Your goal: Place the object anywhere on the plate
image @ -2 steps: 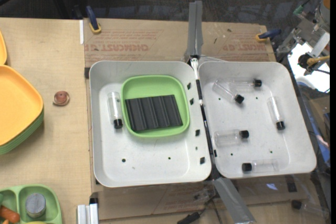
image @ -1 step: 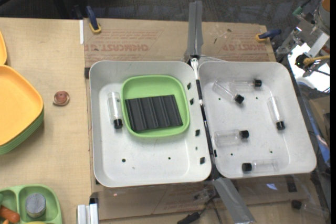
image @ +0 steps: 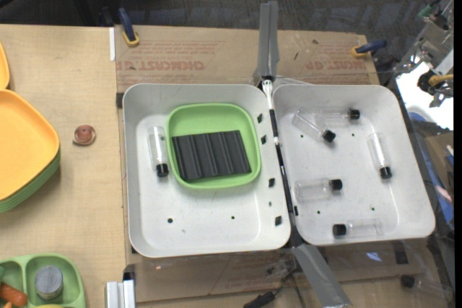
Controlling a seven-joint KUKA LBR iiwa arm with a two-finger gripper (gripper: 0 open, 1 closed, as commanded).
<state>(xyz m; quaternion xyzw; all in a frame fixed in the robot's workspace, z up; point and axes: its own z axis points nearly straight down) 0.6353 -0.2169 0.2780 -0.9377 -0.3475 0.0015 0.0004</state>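
As the bench is scanned from its left edge, a stack of yellow dishes is seen parked there, with a small brown knob just beside it and a green divided tray tucked into the near left corner. All are kept well apart from the bins, presumably as spares out of the working area.

Next, the left bin is reached. A clear vial with a black cap is laid along the bin's left wall, just beside the green plate. The plate is set toward the bin's far side, and a dark ribbed block is lying flat across its middle, well inside the rim. That block is judged to be the task's object, so the placing looks done.

Over in the right bin, five more capped vials are scattered on their sides, likely left as a supply to pick from.

Whether the gripper is released, clenched or grasping anything cannot be told from this moment.
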